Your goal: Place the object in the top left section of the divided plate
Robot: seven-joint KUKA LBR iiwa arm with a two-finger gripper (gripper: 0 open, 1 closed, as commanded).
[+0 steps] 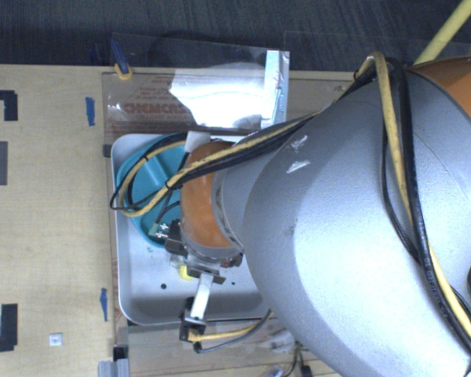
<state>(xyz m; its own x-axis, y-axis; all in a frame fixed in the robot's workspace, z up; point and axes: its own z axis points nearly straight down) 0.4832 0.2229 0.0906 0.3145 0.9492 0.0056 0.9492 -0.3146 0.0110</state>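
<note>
The big grey arm reaches in over the white bin. A blue divided plate sits in the top left corner of the bin. The gripper hangs under the orange band, low over the bin floor, just beside the plate's lower edge. The wrist hides it, so I cannot tell if the hand is wide, narrow, or holding something.

I cannot see the object for sure. A small yellow bit peeks out under the wrist, near the middle of the bin. It could be the object or a piece of the robot. I cannot tell which.

If that is the object, I think it is little and light, since the wrist hides nearly all of it. A small thing like that can slip or roll away, so it is best to pinch it across its middle and squeeze gently. I cannot tell if it is hard or soft. The plate looks stiff and smooth, so the object may slide on it.
</note>
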